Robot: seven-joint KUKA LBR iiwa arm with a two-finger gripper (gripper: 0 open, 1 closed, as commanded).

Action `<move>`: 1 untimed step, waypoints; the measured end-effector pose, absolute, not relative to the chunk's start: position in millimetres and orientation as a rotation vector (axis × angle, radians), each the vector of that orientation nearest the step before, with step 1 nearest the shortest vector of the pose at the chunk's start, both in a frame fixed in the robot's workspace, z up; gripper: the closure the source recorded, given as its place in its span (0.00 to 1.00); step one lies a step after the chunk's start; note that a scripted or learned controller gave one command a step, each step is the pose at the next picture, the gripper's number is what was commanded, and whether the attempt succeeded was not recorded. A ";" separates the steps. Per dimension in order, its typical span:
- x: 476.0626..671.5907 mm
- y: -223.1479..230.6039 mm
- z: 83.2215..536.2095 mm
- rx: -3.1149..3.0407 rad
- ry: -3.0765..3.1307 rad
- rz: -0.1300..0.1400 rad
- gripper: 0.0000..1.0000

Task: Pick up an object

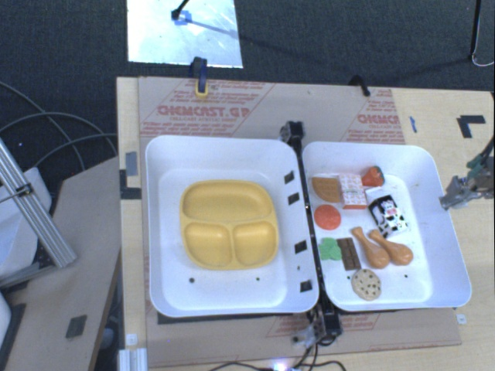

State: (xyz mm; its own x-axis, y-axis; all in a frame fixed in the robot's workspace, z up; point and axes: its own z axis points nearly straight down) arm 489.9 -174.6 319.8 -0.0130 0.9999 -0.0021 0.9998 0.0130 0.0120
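Glossy yellow divided plate (229, 224), round speckled cookie (366, 284), smooth drumsticks (382, 247)

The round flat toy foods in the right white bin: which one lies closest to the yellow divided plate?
The red round slice, near the right white bin's left wall. The speckled tan cookie sits farther from the yellow divided plate.

Both white bins (232, 149) are seen to be of smooth plastic with a slight sheen. The yellow divided plate (229, 224) in the left bin appears as matt plastic. The table (255, 103) is covered by printed brown cardboard. A shiny foil-like sheet (184, 22) lies on dark, rough carpet (348, 22) beyond.
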 end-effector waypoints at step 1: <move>491.1 -174.2 330.6 2.192 2.233 0.015 1.00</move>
State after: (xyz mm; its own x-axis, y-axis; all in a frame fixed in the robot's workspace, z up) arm 491.1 -174.2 330.6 -0.0184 0.9998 -0.0023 0.9997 0.0184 0.0157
